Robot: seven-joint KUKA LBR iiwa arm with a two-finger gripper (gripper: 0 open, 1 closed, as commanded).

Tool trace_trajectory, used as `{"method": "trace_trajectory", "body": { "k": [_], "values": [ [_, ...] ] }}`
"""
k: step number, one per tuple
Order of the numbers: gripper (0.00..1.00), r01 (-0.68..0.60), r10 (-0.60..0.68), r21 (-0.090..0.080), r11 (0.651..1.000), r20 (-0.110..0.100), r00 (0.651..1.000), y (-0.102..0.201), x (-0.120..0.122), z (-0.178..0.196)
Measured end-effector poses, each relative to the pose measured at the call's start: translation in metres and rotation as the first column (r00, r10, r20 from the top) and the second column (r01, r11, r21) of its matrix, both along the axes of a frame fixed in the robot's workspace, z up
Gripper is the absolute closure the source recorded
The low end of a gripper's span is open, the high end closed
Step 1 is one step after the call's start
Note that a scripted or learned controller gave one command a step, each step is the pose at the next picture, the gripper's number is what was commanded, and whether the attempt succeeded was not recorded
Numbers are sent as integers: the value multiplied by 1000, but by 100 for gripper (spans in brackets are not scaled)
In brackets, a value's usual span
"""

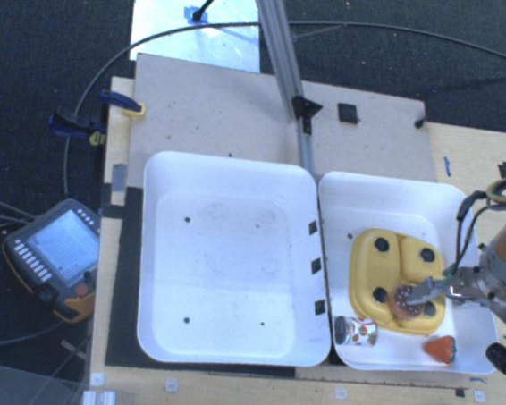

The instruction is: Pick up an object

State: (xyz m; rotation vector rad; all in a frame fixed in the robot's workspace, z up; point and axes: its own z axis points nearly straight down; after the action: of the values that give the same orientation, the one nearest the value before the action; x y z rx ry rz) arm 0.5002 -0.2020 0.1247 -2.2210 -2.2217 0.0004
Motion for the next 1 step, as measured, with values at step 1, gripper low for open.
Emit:
{"method": "trace_trajectory", "body": {
  "k": [1],
  "values": [
    [100,-2,2,-1,1000,6,1000,0,2,14]
  ]
}}
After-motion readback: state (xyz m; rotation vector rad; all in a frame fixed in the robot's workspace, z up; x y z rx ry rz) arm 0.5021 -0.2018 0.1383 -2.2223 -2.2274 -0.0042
